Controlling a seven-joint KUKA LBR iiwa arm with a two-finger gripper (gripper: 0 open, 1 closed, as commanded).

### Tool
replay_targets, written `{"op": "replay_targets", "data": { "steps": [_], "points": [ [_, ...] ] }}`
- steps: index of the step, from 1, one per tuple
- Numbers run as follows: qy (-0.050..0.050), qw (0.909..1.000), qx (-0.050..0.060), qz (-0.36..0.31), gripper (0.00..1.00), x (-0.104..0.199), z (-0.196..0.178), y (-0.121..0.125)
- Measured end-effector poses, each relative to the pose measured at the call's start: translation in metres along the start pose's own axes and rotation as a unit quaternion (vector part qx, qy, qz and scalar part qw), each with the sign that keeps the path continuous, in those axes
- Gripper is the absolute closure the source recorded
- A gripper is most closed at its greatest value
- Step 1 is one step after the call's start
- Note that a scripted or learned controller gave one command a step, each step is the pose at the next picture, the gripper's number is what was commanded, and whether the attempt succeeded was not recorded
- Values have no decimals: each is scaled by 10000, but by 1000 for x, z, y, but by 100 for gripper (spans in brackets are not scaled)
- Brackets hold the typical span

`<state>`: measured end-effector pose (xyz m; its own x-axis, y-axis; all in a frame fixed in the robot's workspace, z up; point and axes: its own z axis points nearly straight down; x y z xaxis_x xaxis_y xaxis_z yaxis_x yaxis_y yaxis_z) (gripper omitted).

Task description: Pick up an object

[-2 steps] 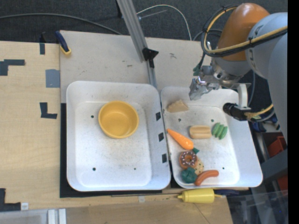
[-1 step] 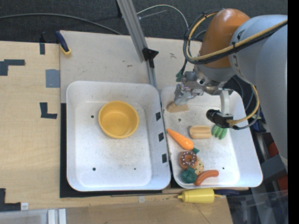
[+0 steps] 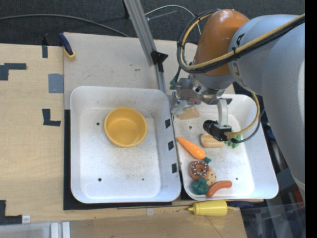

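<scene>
Over the right bin (image 3: 257,182), the hand (image 3: 185,100) is hovering beside a tan block (image 3: 188,114); finger state unclear. Crowded toys are risking a miss.

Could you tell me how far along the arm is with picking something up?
Nothing looks picked yet. The tool sits low at the right bin's upper left corner, over a tan piece; whether it grips it can't be seen. The carrot, donut and sausage lie in that bin, the yellow bowl in the left. Lifting remains.
</scene>
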<state>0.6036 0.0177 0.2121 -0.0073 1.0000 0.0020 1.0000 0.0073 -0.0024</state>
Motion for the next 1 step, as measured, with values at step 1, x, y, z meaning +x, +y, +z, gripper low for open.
{"op": "replay_targets", "data": {
  "steps": [1],
  "points": [
    [-6, 10000, 12, 7, 100, 48, 4, -29]
  ]
}}
